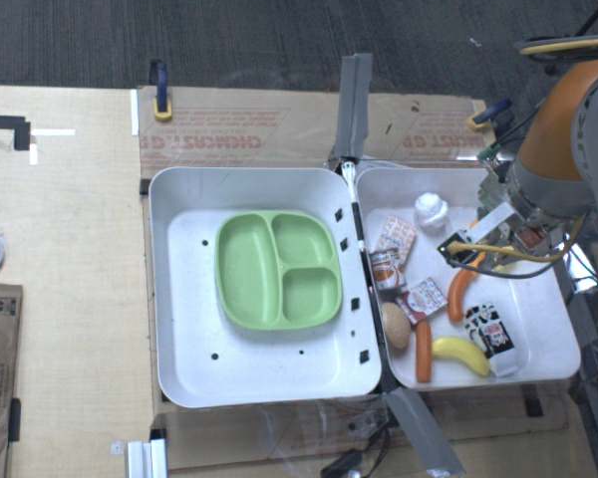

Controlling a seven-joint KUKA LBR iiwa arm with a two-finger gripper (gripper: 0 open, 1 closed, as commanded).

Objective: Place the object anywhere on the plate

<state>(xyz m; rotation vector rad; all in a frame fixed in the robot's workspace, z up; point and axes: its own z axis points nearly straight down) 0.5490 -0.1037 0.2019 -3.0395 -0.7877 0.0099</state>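
A green three-compartment plate (277, 268) lies in the left white bin (179, 366), with nothing on it. My gripper (519, 229) hangs over the upper right part of the right bin (558, 352), on the grey arm with the orange band. Just below and left of it lies an orange sausage (459, 293). A white bottle-like thing (431, 209) sits to the gripper's left. I see nothing held.
The right bin also holds a red-and-white packet (397, 235), a small can (384, 267), a second packet (427, 295), a brown potato-like lump (395, 326), a red-orange stick (423, 351), a banana (460, 355) and a black-and-white carton (493, 332). A metal divider (354, 118) stands between the bins.
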